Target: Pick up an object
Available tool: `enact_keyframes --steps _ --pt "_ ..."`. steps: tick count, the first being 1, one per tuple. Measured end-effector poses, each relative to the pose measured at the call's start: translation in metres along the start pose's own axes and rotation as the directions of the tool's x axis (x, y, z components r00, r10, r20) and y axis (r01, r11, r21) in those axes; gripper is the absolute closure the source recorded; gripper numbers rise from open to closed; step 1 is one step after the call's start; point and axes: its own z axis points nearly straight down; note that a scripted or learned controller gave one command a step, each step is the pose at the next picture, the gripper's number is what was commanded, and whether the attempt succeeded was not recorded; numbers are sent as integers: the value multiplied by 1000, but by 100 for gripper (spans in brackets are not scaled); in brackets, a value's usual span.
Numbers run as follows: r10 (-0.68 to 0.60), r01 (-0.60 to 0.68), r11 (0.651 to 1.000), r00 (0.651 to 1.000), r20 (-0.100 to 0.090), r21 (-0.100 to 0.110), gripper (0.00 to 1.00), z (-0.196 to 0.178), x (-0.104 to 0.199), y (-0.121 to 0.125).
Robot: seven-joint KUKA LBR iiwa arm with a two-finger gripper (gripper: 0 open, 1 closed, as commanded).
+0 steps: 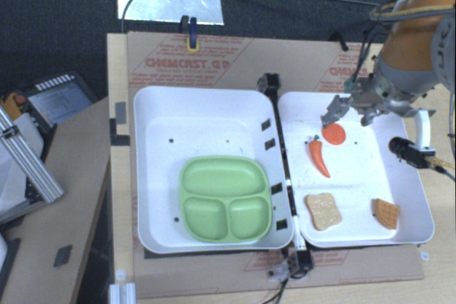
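Note:
My gripper (351,116) hangs over the far part of the right bin (410,181), open, with nothing between its fingers. A red round slice (333,134) lies on the bin floor just in front of the left fingertip (332,114); whether they touch I cannot tell. An orange carrot (319,157) lies right beside the slice, nearer the front. A slice of bread (323,211) and a brown waffle-like piece (385,213) rest along the bin's front edge.
The left bin (164,124) holds a green divided plate (224,197) at its front. A black divider (279,153) with clips runs between the bins. A clamp (191,32) and cables sit behind the bins.

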Motion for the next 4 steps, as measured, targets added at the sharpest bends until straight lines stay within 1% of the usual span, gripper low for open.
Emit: enact_keyframes --steps 1,3,4 --pt "-2 2 1000 1000 1 -13 0 -8 0 2" --pt "0 0 1000 1000 1 -11 0 75 2 9" --pt "0 0 1000 1000 0 -10 0 127 3 10"
